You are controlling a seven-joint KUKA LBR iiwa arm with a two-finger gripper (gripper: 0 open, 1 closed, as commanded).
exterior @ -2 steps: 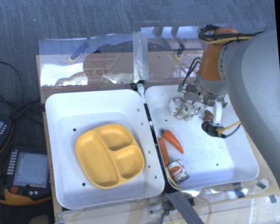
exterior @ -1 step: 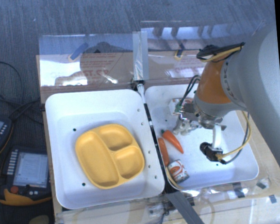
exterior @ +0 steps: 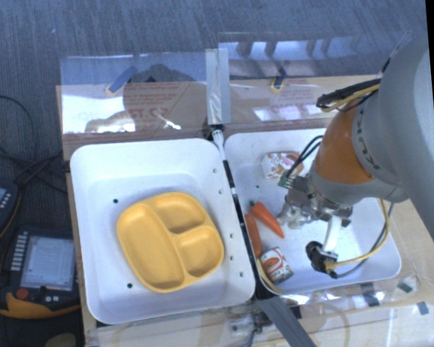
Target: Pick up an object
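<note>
The gripper (exterior: 302, 213) is being hidden largely by the wrist, so its jaw state cannot be told. The carrot (exterior: 266, 219) is being seen at its nine o'clock, near the right bin (exterior: 376, 268) wall, with a can (exterior: 275, 265) at seven o'clock. The yellow tray (exterior: 170, 241) is lying in the left bin (exterior: 96, 172).

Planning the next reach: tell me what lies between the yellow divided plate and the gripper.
In the camera view, the bins' shared rim and an orange carrot lie between the yellow divided plate and the gripper. A small can sits lower, off that line.
</note>
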